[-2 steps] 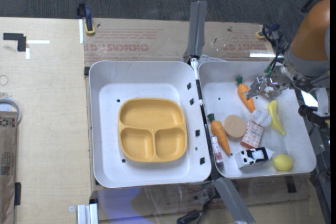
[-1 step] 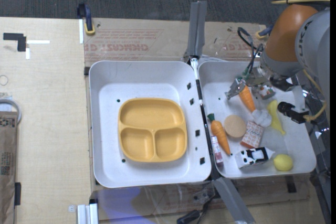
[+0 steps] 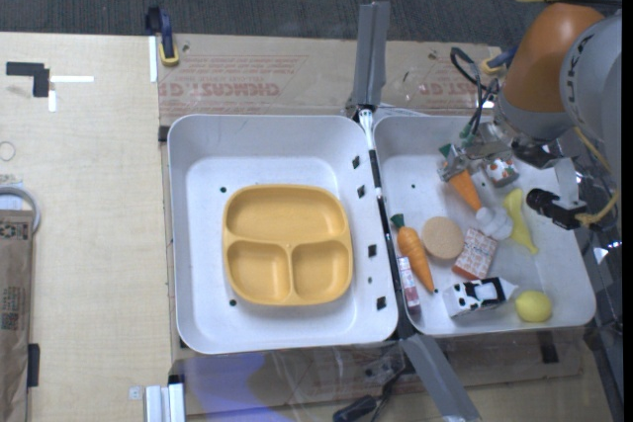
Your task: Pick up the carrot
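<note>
- Desk (image 3: 79, 311) of pale wood carries two shallow white bins side by side, under a slanted overhead view.
- Left bin (image 3: 188, 242) holds a yellow divided plate (image 3: 288, 244) with three compartments, lying near its middle.
- Right bin (image 3: 406, 148) holds the loose objects; the arm (image 3: 554, 64), grey with an orange band, enters it from 3 o'clock.
- Gripper (image 3: 475, 158) sits low over the bin's upper middle, at about 12 o'clock from the bin's centre; whether its fingers are open or closed cannot be told at this resolution.
- Orange wedge-shaped piece (image 3: 463, 188) lies directly under or against the gripper tip; contact cannot be confirmed, nor whether it is gripped.
- Carrot (image 3: 415, 257), orange with a green top, lies along the bin's left wall at about 8 o'clock from the bin's centre, tip toward 5 o'clock, well apart from the gripper.
- Round tan disc (image 3: 442, 237) lies just beside the carrot, at its 2 o'clock.
- Small red-and-white carton (image 3: 476, 254) lies just at 3 o'clock of the disc.
- Pale yellow banana-like piece (image 3: 518, 217) lies at 2 o'clock of the carton.
- Black-and-white toy (image 3: 479, 295) lies near the bin's lower edge, with a yellow lemon (image 3: 534, 305) at its 3 o'clock.
</note>
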Controlling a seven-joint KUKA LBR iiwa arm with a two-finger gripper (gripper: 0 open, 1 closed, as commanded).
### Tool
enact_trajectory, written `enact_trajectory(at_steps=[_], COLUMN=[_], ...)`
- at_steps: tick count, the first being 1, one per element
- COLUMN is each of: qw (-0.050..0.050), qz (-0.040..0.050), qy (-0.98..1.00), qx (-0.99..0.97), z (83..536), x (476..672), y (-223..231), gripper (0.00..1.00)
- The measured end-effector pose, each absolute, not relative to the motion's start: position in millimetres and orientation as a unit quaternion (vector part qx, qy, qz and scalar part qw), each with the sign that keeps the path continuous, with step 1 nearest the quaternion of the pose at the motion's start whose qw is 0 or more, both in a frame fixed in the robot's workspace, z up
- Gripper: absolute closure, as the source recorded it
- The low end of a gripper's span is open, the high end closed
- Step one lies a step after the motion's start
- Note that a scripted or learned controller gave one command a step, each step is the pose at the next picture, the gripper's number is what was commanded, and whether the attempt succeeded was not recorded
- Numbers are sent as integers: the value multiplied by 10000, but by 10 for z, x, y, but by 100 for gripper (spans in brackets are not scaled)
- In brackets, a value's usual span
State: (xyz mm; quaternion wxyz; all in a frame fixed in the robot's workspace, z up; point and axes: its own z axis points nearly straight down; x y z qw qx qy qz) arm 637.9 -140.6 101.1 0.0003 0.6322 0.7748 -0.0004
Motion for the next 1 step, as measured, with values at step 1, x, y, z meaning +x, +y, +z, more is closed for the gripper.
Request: enact_trajectory(at_steps=[1], qw=[10], qz=[-2], qy=[8401], qx=[5424], z=[2196], x=[6324], y=[-1164], gripper=[100])
